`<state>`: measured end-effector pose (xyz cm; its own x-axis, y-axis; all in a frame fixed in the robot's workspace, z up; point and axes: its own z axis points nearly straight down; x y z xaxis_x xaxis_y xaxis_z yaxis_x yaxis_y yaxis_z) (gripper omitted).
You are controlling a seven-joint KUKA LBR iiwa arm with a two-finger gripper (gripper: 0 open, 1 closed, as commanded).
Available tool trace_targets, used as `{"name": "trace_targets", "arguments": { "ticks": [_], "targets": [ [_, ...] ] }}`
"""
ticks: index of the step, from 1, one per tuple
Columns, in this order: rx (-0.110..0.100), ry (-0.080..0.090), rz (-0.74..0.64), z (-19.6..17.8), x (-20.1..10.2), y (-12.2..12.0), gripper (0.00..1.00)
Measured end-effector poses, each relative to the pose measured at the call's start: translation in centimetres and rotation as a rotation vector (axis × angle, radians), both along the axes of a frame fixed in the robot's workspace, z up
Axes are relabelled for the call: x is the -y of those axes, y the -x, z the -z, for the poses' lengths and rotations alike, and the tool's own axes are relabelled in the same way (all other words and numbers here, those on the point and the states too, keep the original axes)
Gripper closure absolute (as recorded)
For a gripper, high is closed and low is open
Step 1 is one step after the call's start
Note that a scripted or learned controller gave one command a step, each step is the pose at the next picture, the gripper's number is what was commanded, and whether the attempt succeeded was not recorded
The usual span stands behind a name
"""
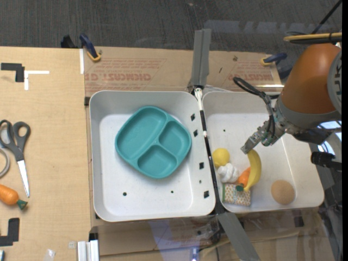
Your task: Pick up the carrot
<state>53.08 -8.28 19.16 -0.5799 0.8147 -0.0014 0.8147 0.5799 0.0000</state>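
**Gripper poised over the fruit cluster in the right bin**

The grey two-finger gripper (254, 144) hangs low in the right-hand shallow white bin (302, 200), its tip just above the upper end of a curved yellow banana (254, 165). Whether it is open or closed cannot be told from this slanted view, and nothing can be seen gripped in it. Behind it, the grey arm with its broad orange band (310, 80) reaches in from the right.

The small orange carrot (244, 177) named in the task lies just below the gripper, tucked against the inner curve of the banana and partly covered by it. Touching this pair on the left are a round yellow lemon-like fruit (221, 156) and, under it, a small knobbly white object (228, 172). A speckled beige block with a patterned face (237, 195) sits at the bottom of the cluster, just beneath the carrot. Well apart, near the bin's lower right corner, rests a tan egg-shaped object (283, 192).

The left-hand shallow white bin (103, 200) holds a teal three-compartment plastic plate (153, 141), lying tilted near its middle.

Outside the bins, on the light wooden bench surface (49, 118) at the far left, lie grey-handled scissors (17, 151) and, below them, a second orange carrot with a green end (10, 196).
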Motion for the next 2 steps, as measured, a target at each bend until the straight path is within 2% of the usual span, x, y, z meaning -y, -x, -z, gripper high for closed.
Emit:
{"name": "trace_targets", "arguments": {
  "ticks": [1,2],
  "targets": [
    [0.0,0.0,0.0,0.0,0.0,0.0,0.0],
    [0.001,0.001,0.011,9.9,3.3,-5.7,0.0]
  ]
}}
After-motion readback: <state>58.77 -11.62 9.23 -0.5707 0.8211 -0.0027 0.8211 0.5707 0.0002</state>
